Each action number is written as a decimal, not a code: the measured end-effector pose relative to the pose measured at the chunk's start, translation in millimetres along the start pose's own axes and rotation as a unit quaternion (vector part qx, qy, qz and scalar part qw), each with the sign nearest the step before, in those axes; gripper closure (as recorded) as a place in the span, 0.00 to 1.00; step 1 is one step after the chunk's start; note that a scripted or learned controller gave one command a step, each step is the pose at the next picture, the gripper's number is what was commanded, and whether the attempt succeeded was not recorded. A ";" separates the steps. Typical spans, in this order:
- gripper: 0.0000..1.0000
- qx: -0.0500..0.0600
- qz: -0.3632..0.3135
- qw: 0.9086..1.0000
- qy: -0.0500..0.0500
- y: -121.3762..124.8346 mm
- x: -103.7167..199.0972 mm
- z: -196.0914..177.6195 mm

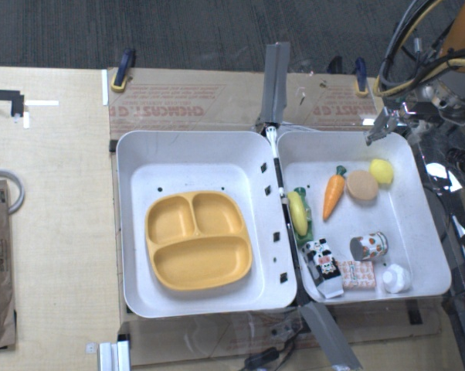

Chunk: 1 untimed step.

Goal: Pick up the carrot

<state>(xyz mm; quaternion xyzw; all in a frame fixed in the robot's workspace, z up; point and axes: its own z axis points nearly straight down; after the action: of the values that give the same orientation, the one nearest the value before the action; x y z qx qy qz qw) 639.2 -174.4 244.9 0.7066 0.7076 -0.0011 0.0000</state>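
- Carrot point(333, 195) — lying in the right bin point(425, 230), tip pointing down, just beside the tan round point(362, 185), near the corn point(298, 212).
- Jaws point(381, 128) — hovering over the bin's far right corner; you cannot tell how wide they are standing.
- Risk — you are risking a snag on the tan round, crowding the carrot's top.

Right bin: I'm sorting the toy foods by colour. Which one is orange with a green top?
The carrot, lying between the corn cob and tan cookie; the others lack its orange taper.
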 end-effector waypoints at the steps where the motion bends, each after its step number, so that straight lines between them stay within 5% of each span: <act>1: 0.00 -0.001 0.037 0.999 0.000 -0.1 54.0 152.6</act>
<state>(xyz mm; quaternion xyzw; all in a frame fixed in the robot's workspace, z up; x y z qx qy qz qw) 638.8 -120.7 92.2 0.7320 0.6813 -0.0004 0.0011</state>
